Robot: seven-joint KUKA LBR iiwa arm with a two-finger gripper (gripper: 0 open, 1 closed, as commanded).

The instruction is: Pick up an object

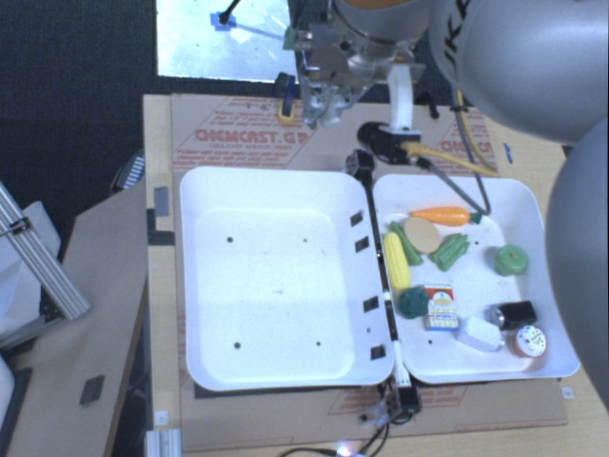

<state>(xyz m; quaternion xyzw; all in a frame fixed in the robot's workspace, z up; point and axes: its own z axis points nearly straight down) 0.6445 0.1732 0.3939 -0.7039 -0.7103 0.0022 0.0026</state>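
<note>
Camera view from above: gripper (319, 110) up at the back of the bench, over the brown board (249, 133) behind the left bin (205, 193), well apart from everything pickable; fingers blurred against the board, so cannot tell how far apart they stand, nothing seen between them. All the objects in the right bin (544, 222): carrot (445, 215) along the far side; tan disc (422, 234) just below it; green pod (449, 251) beside the disc; corn cob (395, 260) lying along the left wall; dark green piece (413, 301) at the cob's near end; small carton (439, 307) beside that; green round piece (511, 260) toward the right wall; black block (515, 314), white piece (480, 334) and small round tin (529, 341) grouped at the near right corner.
</note>
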